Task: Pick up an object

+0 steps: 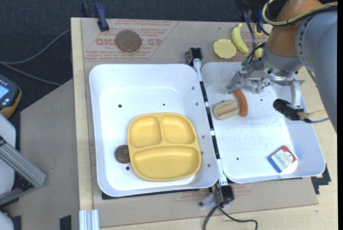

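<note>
Camera view from above: I see my grey arm (316, 36) with its orange band reaching in from the right, over the top of the right bin (257, 164). The left bin (139, 87) holds a yellow divided plate (162, 146) with a small brown disc (122, 154) touching its left edge. My gripper (251, 84) hangs low over the right bin's upper part, and I cannot tell how its fingers stand. A hot dog (231, 107), sausage and bun, lies just below and slightly left of the gripper, close to it, near the divider between the bins. A small red and white packet (282, 158) lies well apart, by the bin's lower right corner.
</note>
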